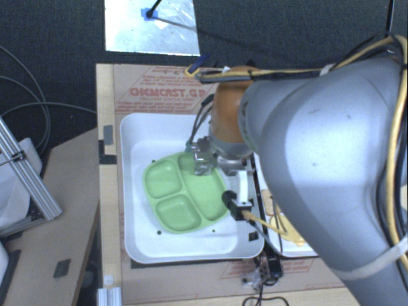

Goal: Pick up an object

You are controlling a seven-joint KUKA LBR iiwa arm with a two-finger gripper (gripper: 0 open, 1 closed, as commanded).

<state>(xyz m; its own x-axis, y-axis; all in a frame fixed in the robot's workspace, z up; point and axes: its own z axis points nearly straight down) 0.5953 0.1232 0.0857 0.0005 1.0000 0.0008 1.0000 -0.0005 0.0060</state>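
A light green divided plate point(173, 195) with three compartments lies tilted in the left white bin point(136, 171). My gripper point(202, 164) is down at the plate's upper right part, right over its far compartment, and its tip is hidden by the wrist. I cannot tell whether it touches the plate. The orange band point(227, 113) of the wrist stands just above it.
The large grey arm point(325, 164) covers most of the right bin point(298, 251), where a yellowish object point(284, 228) peeks out beneath it. Cardboard point(159, 91) lies under the bins. A metal sheet point(150, 18) lies behind, and cables point(258, 279) hang at the front.
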